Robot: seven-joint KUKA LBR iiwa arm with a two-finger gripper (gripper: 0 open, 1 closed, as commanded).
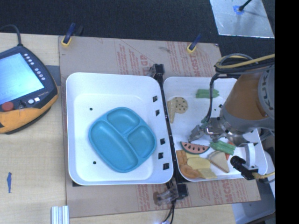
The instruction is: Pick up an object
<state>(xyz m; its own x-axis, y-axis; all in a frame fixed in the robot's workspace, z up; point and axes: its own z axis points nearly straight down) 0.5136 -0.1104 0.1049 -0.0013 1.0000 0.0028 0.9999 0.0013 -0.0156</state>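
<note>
Where the wooden desk [32,171] begins at far left, a grey and orange control pendant with a pale screen [21,90] lies. Next, the left white bin [74,125] holds a blue three-compartment plastic plate [122,139]. In the right white bin [180,85] lie a tan speckled toy cookie [178,105], a red toy watermelon slice [195,148], yellow toy cheese pieces [198,164] and a green toy piece [207,94]. The gripper [200,131] sits low just above the watermelon slice; whether its fingers are parted or hold anything cannot be told.
</note>
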